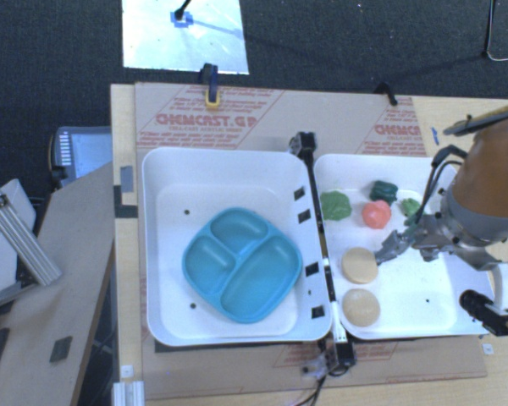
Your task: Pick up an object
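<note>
Lower tan disc (pixel 361 306) sits free; gripper (pixel 386 251) at upper tan disc (pixel 360 266) w/ nothing visibly held, opening unclear, approach step, next needs descent + close.

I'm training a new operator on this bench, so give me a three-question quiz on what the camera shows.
1. True or false: the blue divided plate lies in the right bin.
2. Which sits closest to the gripper? A) green leafy piece B) upper tan disc C) dark green piece
3. How many tan discs lie in the right bin?

Key: 1. False, it is in the left bin. 2. B. 3. Two; the lower tan disc is the second.
</note>
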Robot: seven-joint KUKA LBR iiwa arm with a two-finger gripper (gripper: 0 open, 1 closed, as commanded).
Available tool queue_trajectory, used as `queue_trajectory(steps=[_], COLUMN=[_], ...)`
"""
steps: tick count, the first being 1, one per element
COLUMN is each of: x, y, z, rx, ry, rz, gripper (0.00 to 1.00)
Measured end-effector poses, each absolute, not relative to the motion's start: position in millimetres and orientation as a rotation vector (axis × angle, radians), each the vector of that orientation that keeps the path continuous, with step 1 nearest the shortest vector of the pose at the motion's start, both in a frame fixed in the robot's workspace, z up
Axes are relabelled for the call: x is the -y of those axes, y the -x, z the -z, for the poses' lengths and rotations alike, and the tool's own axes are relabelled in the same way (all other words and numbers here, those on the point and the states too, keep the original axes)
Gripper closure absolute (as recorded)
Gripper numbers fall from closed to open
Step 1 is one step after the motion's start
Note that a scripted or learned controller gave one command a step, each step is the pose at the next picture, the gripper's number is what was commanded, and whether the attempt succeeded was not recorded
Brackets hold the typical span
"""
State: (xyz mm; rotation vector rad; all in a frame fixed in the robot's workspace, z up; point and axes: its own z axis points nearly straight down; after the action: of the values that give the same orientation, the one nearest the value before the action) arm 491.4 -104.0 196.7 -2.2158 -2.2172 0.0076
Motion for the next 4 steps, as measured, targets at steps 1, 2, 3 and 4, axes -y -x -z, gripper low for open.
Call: queue_trajectory(steps=[1, 2, 3, 4], x=[104, 114, 109, 110], y=[-493.8, -492.0, -494.7, -497.4], z=[-201, -146, -88, -88], rx=[2.225, 2.220, 2.222, 2.225], ry=[2.219, 2.219, 2.220, 2.222], rz=[0.001, -0.004, 0.006, 0.008], gripper=[0.00, 0.00, 0.00, 0.00])
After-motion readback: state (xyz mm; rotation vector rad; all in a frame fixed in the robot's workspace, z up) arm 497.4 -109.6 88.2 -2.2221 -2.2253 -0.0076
